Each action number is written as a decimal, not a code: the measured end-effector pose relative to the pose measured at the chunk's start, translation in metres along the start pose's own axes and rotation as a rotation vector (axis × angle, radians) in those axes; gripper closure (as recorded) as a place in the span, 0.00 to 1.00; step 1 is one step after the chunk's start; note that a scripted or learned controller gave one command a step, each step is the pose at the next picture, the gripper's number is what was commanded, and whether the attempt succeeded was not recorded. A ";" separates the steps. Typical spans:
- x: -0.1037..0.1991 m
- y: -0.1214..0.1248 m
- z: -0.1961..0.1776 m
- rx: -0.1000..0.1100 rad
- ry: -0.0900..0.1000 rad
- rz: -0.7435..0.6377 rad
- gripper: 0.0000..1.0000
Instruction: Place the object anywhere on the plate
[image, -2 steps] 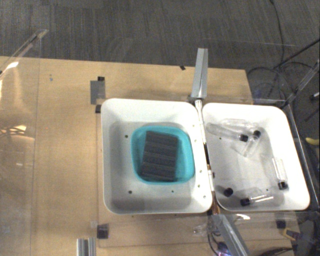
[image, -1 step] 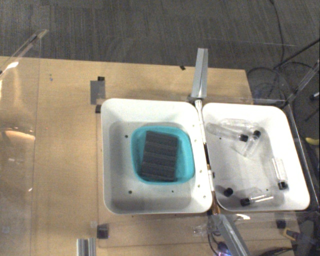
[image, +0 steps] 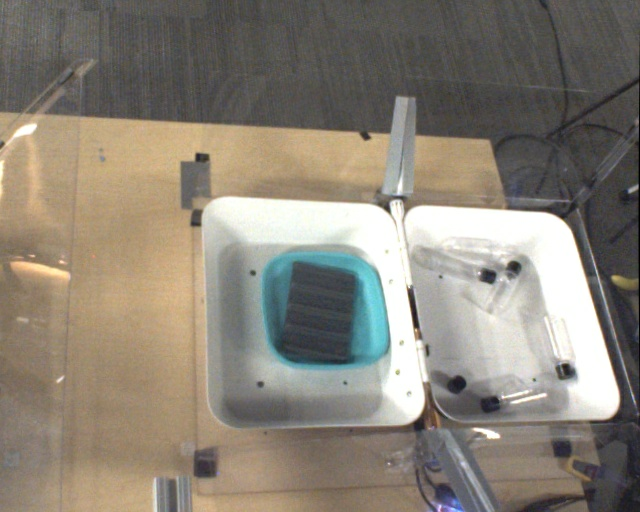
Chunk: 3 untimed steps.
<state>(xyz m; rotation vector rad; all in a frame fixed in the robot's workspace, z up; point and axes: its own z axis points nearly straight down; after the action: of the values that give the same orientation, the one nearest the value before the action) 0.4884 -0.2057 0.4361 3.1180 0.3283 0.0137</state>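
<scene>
Two shallow white bins are seen side by side on a wooden desk (image: 120, 300), viewed from above at a slant. In the left bin (image: 228, 390), a turquoise plate (image: 372, 312) with rounded corners is set near the middle. The object (image: 318, 312), a dark grey ribbed block, is laid flat on the plate, within its rim and turned slightly off square to it. The turquoise surface is left showing on all sides of the block, most widely at its right.

In the right bin (image: 470, 340), several clear tubes with black caps are scattered: two are crossed near the upper middle (image: 465, 263), one is laid along the right wall (image: 558, 345), and another is lying near the lower edge (image: 515, 398). A grey metal post (image: 400, 145) is fixed at the far end of the seam between the bins. Dark carpet (image: 250, 50) and loose cables (image: 580, 120) are visible beyond the desk. How wide the pincer is set, and what it touches, cannot be told.
</scene>
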 end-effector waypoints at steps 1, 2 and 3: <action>0.000 0.000 0.000 0.000 0.000 0.000 0.00; 0.000 0.000 0.000 0.000 0.000 -0.001 0.00; 0.000 0.000 0.000 0.000 -0.001 -0.001 0.00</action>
<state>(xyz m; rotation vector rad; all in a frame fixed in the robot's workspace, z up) 0.4884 -0.2055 0.4360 3.1181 0.3295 0.0126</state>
